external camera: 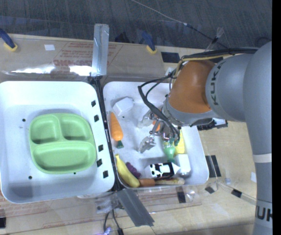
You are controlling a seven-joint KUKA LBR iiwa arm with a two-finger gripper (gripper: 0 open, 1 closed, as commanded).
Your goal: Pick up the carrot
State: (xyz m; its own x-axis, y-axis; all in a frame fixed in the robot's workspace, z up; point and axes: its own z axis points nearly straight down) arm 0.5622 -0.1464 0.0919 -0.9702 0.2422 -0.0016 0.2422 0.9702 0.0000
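The carrot is orange with a small green stub at its near end. It lies lengthwise against the left wall of the right bin. My gripper hangs over the middle of that bin, a short way right of the carrot and apart from it. Its metal fingers stand open with nothing between them. The grey arm with its orange band reaches in from the right and hides part of the bin's far right side.
A white object lies just beyond the carrot. A banana, a purple piece, a black-and-white toy and green and yellow items crowd the bin's near end. The left bin holds a green divided plate.
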